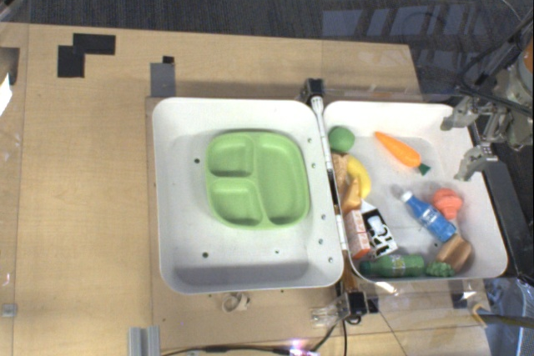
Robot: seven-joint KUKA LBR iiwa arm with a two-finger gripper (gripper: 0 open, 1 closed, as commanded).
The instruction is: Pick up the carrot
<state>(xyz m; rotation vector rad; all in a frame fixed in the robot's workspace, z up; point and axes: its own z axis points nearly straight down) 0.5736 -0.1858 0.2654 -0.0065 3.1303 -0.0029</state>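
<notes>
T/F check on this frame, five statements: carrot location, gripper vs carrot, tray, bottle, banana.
1. The carrot lies in the right bin. True.
2. The gripper holds the carrot. False: it sits near the right bin's right edge, apart from the carrot, with nothing between its fingers.
3. The green tray is in the left bin. True.
4. The blue bottle stands on the green tray. False: it lies in the right bin, beside the carrot's side of the pile.
5. The banana lies in the left bin. False: it is in the right bin, near the divider.
</notes>
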